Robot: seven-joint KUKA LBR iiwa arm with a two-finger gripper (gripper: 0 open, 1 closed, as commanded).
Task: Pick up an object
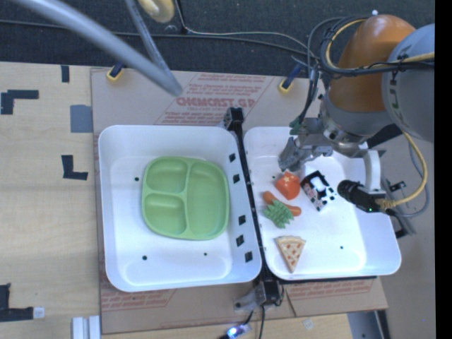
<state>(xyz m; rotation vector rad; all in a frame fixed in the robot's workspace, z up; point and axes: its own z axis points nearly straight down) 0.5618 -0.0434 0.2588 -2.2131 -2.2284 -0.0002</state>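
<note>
Right now the red tomato-like piece (pixel 287 185) sits in the right bin (pixel 367 256), near its upper left part, with the gripper (pixel 291 159) directly above it. Finger state: cannot tell, the grey finger assembly blurs into one mass from this angle. Nothing visibly between the fingers, and the red piece looks to be resting on the bin floor.

Other items in the same bin:
- toy carrot (pixel 280 211), orange body with green leafy top, just below and left of the red piece, close to it, contact unclear
- black-and-white die-like block (pixel 318 190), just right of the red piece, near the gripper
- pizza slice (pixel 290 251), lower down, apart from the rest, point facing the near edge

A black cylindrical part (pixel 357 193) of the wrist hardware hangs over the right half of the bin, cables looping round it. Arm (pixel 374 62) comes in from the right, orange band at the top right, grey housing beyond it.

Left bin (pixel 116 189) touches the right one along a shared divider with black clips. It holds a green compartment plate (pixel 186 197), three sections, lying flat around the middle.

Both bins sit on a cardboard sheet (pixel 212 97) with red print, on the wooden bench (pixel 42 210). A blurred grey pole (pixel 92 30) crosses the upper left.
</note>
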